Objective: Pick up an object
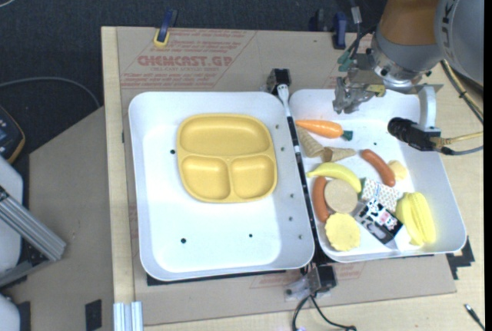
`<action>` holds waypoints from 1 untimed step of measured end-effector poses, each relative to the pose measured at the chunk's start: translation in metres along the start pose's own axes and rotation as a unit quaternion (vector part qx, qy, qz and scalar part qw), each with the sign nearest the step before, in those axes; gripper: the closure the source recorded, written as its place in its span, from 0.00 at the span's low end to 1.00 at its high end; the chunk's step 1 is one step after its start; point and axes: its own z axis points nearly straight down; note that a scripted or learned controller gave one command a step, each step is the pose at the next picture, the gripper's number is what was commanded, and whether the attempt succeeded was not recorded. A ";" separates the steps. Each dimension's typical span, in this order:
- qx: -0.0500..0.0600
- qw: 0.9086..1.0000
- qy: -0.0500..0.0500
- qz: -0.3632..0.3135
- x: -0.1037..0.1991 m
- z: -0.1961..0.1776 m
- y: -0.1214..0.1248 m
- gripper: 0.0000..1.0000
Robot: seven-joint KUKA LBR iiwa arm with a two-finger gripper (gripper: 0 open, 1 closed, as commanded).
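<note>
My gripper (347, 105) hangs over the far left part of the right bin (450, 203), just above and right of an orange carrot (320, 127). Nothing shows between its fingers. Nearer in the same bin lie a tan wedge (315, 145), a banana (339, 173), two sausages (378, 167) (317, 198), a round brown patty (339, 196), a yellow disc (343, 231), a corn cob (415, 217) and a black-and-white patterned piece (380, 216).
The left bin (154, 168) holds a yellow three-compartment plate (227, 157). A black cylinder (413, 134) on the arm sticks out over the right bin's far right side. Clamps (162, 31) sit on the cardboard behind the bins.
</note>
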 end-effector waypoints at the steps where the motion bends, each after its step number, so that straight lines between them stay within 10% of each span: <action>1: -0.001 1.000 -0.001 0.001 -0.015 0.003 0.002 1.00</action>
